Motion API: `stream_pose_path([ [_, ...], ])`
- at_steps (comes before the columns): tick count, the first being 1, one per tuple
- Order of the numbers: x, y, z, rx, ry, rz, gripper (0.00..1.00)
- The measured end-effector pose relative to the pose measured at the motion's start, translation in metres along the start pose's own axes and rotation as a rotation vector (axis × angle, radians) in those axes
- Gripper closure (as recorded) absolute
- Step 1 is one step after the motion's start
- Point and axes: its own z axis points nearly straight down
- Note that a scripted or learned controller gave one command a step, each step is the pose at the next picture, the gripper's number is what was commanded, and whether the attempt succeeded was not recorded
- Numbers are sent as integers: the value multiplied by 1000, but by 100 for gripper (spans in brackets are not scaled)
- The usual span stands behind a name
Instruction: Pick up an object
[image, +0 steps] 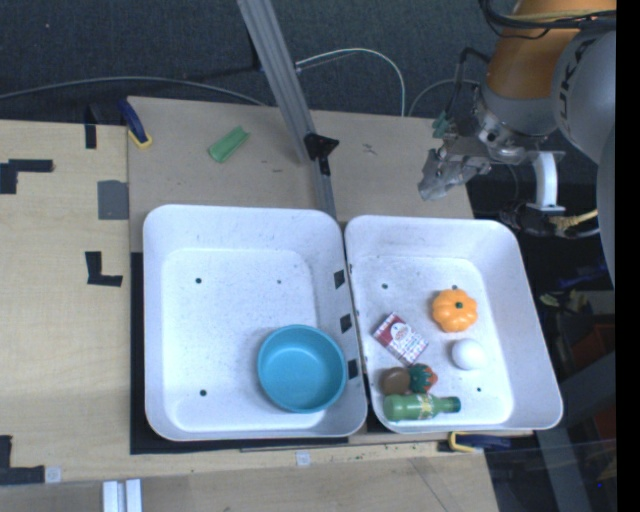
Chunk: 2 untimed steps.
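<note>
My gripper (438, 183) hangs high above the bench, just beyond the far rim of the right bin (500, 232), with nothing between its fingers. The right bin holds an orange pumpkin (454, 310), a white egg-shaped ball (467, 354), a small red and white packet (400, 339), a brown and red-green piece of toy food (411, 379) and a green bottle (422, 405) lying on its side at the near wall. A blue bowl (301, 367) sits in the left bin (200, 290), near its front right corner.
A grey metal post (290, 90) slants across the bench behind the bins. A green block (228, 144) lies on the bench at the back left. Cables (380, 60) run behind the right bin.
</note>
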Motion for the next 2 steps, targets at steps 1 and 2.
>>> stream_pose_path([
  [1, 58, 0, 2, 6, 2, -5, 100],
  [2, 107, -5, 27, 9, 1, -4, 100],
])
